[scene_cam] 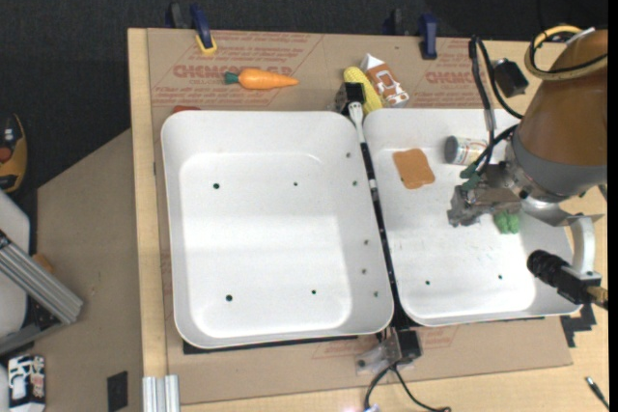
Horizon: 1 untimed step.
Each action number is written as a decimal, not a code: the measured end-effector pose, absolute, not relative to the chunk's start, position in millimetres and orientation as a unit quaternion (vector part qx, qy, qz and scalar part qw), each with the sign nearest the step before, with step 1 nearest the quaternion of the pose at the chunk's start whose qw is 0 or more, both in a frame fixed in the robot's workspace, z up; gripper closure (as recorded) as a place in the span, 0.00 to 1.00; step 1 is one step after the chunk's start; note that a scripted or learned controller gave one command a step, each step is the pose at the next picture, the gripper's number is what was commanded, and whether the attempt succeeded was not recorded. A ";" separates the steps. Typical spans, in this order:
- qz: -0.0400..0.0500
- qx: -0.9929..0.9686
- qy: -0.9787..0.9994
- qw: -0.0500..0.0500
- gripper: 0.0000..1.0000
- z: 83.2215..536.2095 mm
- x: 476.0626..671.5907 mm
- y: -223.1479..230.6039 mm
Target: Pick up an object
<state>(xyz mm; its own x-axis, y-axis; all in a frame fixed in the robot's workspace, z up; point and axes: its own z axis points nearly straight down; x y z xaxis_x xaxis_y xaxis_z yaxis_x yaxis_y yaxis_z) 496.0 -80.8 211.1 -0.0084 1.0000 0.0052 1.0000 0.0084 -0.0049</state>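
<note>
The gripper [471,207] sits low in the right bin [435,289], right of the frame's centre, under the grey wrist and orange band of the arm [565,111]. Its dark fingers point toward the lower left, but they blur together against the mechanism, so how far the jaws stand apart cannot be told. Nothing is plainly seen between them. A green object [508,223] lies just beside the gripper, on its right and partly under the wrist; whether they touch is unclear.

Counted: two white bins, the left bin [193,236] and the right one, side by side. In the right bin lie three things: the green object, one brown flat piece [414,169] in its upper left part, and one small cylinder [463,150] near the upper middle, close to the arm.

On the cardboard above the bins lie one carrot [263,80], upper centre-left, one corn cob [361,88], and one orange-and-white packet [388,86] just beside it. Two blue clamps [204,29] hold the board's top edge.
</note>
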 end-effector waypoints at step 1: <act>-0.005 -0.704 -0.710 -0.003 1.00 296.1 525.9 -14.8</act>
